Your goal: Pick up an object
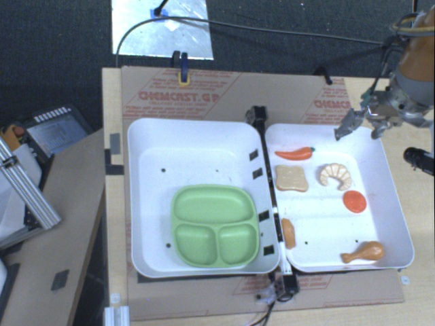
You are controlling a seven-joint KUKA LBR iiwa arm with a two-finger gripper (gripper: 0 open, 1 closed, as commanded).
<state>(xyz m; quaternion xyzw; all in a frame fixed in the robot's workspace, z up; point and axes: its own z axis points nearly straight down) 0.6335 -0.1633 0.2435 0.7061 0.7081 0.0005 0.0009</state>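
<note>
We see the gripper point(360, 124) hanging above the far edge of the right bin point(397, 212), its 2 fingers spread apart and holding nothing. The task names no particular object, and the nearest candidates lie below it: a red chili pepper point(294, 154), a croissant point(336, 175), a slice of bread point(291, 178) and a red disc point(354, 201). A drumstick point(363, 252) sits at the near corner. We judge them all to be light, stiff plastic toys, likely slick. The croissant looks the easiest: we would close across its rounded middle. The flat bread offers little to pinch. The left bin point(146, 182) holds a green divided plate point(215, 225).
</note>
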